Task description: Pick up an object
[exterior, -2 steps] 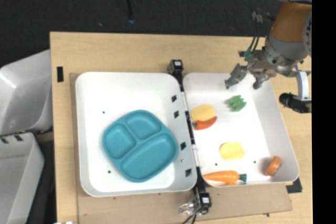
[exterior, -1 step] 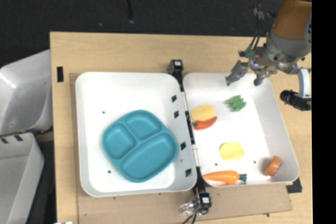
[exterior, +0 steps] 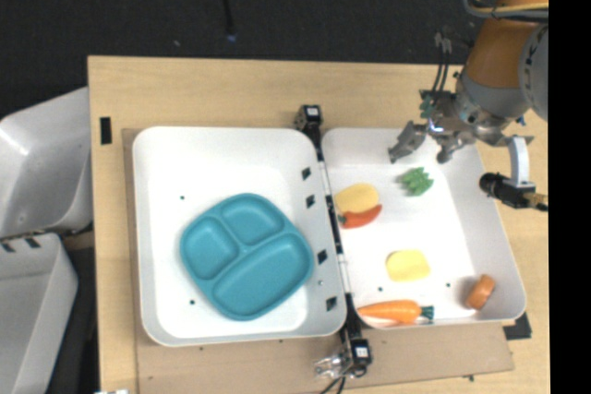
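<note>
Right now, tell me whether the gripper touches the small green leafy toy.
Apart: the camera view shows white bin floor between the gripper and the green toy.

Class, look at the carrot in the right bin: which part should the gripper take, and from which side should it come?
Grip the carrot across its orange middle, coming from above. It lies flat against the bin's near wall, so a sideways approach looks blocked; fingers should probably close across its narrow width, though the wall-side finger has little room.

Fixed overhead camera, slanted down, both bins [exterior: 148, 226] in frame
</note>
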You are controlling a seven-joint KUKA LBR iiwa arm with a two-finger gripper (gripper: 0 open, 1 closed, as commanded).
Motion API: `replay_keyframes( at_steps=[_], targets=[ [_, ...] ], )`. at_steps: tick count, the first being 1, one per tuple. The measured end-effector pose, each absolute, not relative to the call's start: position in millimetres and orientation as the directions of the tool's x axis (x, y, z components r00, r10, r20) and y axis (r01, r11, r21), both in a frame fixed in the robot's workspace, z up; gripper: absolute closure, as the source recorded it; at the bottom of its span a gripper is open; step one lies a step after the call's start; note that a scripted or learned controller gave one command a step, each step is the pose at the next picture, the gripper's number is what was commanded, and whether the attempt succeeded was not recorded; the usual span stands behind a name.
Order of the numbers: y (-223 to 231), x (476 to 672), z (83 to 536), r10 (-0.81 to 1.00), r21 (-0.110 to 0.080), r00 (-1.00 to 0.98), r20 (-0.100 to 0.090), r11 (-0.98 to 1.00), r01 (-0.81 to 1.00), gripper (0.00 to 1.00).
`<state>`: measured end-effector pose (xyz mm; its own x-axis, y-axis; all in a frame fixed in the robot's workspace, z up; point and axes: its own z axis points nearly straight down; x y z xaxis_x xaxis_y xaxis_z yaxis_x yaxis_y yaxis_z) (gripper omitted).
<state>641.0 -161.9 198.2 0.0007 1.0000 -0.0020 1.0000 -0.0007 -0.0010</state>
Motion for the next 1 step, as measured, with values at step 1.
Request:
replay_keyframes(
  at_steps=[1],
  targets=[
    [-154.3, 634.9, 144.4, 1.000, -0.004, 0.001, -0.001, -0.001, 1.000, 0.00]
  ],
)
